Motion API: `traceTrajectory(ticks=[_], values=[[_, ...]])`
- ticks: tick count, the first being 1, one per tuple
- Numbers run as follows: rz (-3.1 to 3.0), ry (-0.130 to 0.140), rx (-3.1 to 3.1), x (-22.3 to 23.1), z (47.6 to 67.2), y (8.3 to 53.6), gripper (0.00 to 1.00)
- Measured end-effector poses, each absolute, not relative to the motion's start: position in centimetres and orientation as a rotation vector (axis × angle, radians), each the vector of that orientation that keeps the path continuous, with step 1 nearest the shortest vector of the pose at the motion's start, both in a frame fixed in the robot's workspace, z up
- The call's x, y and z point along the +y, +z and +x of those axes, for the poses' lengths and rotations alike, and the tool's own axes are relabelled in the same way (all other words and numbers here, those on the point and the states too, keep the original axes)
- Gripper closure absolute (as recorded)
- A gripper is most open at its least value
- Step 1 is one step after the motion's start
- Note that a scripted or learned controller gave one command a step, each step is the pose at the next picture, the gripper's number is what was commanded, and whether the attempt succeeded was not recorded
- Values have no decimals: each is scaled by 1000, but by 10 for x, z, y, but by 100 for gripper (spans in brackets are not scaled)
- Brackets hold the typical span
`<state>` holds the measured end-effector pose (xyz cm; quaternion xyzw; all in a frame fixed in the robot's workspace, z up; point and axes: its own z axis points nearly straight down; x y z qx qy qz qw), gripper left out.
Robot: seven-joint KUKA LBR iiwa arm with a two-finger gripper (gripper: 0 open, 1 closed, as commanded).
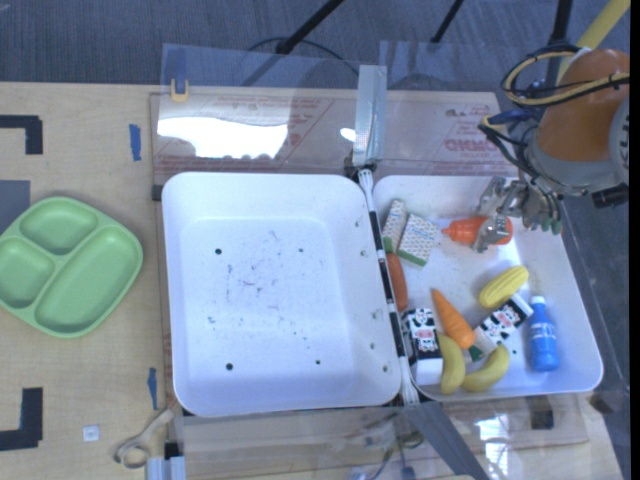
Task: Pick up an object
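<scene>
Leftmost, a green divided plate [68,265] lies on the wooden bench [80,128], at the middle left of the frame. Beside it to the right sits the left white bin [270,288], its floor bare apart from small scuffs and dark dots. Along the divider between the bins lies a long orange carrot [398,280], and just below it a black-and-white patterned carton [423,334]. Next comes the right white bin [572,303], which holds the clutter: a small green-and-white box [417,239] near its upper left, a second carrot [452,319] slanting through the middle, and a pair of bananas [472,368] curled at the lower edge. Right of those, a yellow corn cob [503,285] lies above another black-and-white patterned piece [503,322], with a blue bottle [542,334] just beside them, toward the lower right. Near the top of this bin, an orange object [464,231] lies touching or just beside the gripper [500,218]; whether the metal tool is parted or closed cannot be told. Above it, at the upper right of the frame, the arm's orange band [585,93] shows with looping cables.
</scene>
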<state>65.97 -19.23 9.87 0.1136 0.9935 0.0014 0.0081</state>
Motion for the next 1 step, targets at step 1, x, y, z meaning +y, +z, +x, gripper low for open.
traceTrajectory(ticks=[1], values=[[611,2,3075,-146,638,210,100]])
